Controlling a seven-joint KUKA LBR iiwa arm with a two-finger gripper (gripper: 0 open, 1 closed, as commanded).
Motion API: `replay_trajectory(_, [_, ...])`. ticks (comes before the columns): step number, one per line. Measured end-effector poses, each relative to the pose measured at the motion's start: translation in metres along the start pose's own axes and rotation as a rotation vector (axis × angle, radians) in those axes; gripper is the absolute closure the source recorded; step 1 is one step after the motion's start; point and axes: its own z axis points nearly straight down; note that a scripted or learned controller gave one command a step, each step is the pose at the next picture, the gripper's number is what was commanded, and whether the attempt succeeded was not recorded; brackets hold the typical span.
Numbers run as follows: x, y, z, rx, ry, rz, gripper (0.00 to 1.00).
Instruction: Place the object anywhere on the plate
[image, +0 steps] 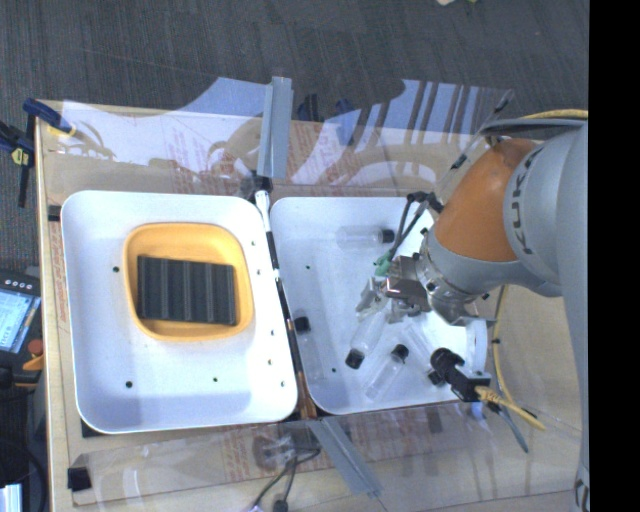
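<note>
Across the surface (150, 150) sit 2 shallow white bins side by side. Biggest in view is the grey arm (520, 215) with its orange band, reaching from the right over the right bin (310, 300). The left bin (90, 330) carries the plate (185, 245), a yellow-rimmed dish with a dark ribbed centre, and nothing lies on it yet. Smaller things lie scattered in the right bin: several clear vials with black caps, such as a vial (385, 372) near the front wall. The gripper (392, 292) hangs low among them, but whether it is apart or together I cannot tell. The step in hand looks like the pick. Next, a firm grasp on 1 vial seems needed, then a lift clear of the divider and a carry leftward to the plate.
</note>
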Motion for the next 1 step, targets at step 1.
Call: replay_trajectory(1, [0.0319,0.0150,-0.0283,-0.005,-0.003,-0.242,1.00])
